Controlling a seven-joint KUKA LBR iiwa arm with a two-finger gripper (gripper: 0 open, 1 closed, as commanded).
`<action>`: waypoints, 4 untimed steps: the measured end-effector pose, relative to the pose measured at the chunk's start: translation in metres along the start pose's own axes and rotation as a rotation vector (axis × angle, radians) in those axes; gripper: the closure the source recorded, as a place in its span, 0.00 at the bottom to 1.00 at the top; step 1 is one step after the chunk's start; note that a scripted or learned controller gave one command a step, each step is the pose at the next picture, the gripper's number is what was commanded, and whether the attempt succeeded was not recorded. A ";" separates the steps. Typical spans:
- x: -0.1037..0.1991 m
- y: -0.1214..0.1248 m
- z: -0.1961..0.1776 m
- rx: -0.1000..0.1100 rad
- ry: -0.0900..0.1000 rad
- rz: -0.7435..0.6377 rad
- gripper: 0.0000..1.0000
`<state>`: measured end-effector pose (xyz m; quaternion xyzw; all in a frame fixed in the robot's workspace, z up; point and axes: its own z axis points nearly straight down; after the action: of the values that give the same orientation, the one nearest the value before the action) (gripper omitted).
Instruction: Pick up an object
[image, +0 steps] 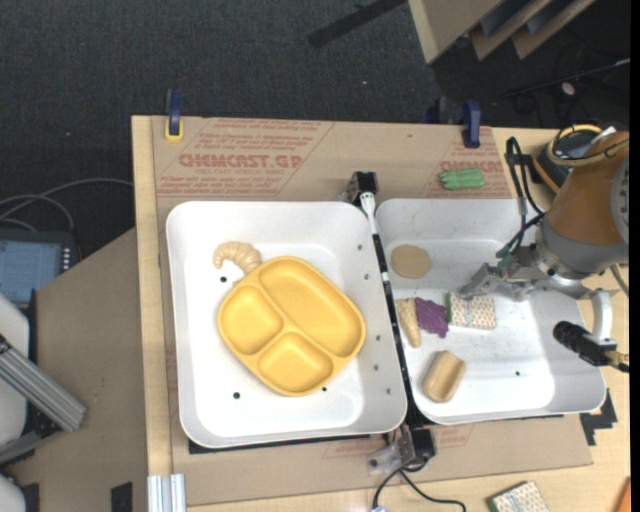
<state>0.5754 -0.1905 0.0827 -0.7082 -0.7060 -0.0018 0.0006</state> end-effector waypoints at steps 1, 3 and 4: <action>0.077 -0.044 -0.008 -0.005 -0.003 -0.006 0.00; 0.095 -0.024 -0.002 -0.005 -0.006 -0.007 0.00; 0.083 -0.095 -0.001 0.007 -0.002 0.001 0.00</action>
<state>0.4806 -0.1072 0.0843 -0.7086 -0.7056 0.0015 0.0024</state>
